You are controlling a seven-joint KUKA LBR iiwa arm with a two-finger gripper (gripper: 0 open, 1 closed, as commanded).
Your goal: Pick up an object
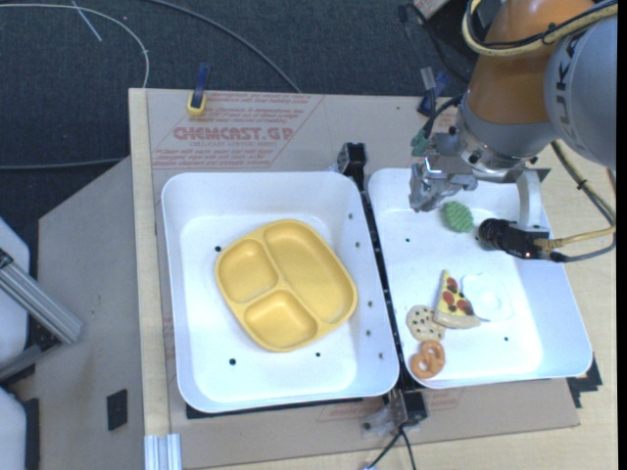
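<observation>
My gripper (pixel 427 196) hangs over the far left part of the right bin (pixel 509 360), its fingers pointing down with no object showing between them. A small green bumpy piece (pixel 457 214) lies just right of the fingertips. Nearer the front lie a pizza slice (pixel 453 300), a chocolate-chip cookie (pixel 422 322) and a pretzel (pixel 427 360), close together. A faint white round item (pixel 487 297) sits beside the pizza slice.
The left bin (pixel 196 360) holds a yellow three-compartment tray (pixel 284 283). A black clamp (pixel 352 158) stands at the far end of the divide between the bins. A black cable fitting (pixel 509 235) hangs off the arm over the right bin.
</observation>
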